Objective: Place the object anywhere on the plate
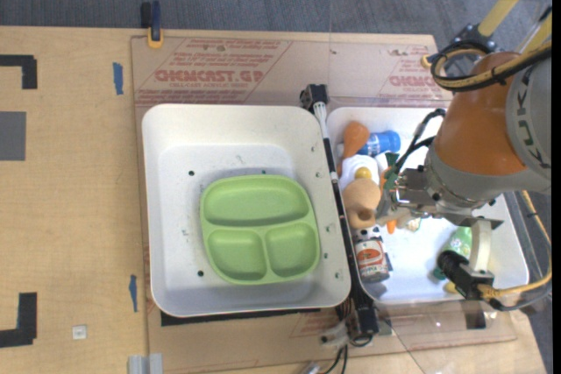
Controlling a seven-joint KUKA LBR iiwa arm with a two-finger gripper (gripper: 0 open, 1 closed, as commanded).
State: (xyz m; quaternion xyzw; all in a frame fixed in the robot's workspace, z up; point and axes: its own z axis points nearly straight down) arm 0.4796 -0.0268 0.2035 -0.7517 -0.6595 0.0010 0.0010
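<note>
Setting: a cardboard-covered bench [70, 188] on grey carpet, seen from above at a slant; two shallow white bins side by side.
Left bin [166, 188]: the landmark; it carries a green three-part plate [259, 228] near its middle; nothing lies on the plate.
Right bin [508, 267]: touching the left bin's right wall; a clutter of small things sits along that shared wall.
Arm [478, 144]: grey with an orange band, right of the left bin, hanging over the right bin.
Gripper [405, 199]: low among the clutter; whether it is parted or closed cannot be told.
Object: likely the tan wooden piece [361, 197] just beside the shared wall; a small can [372, 260] lies nearer the camera.
Advice: confirm a firm hold before lifting; clear the wall; lower over the plate's large section.
</note>
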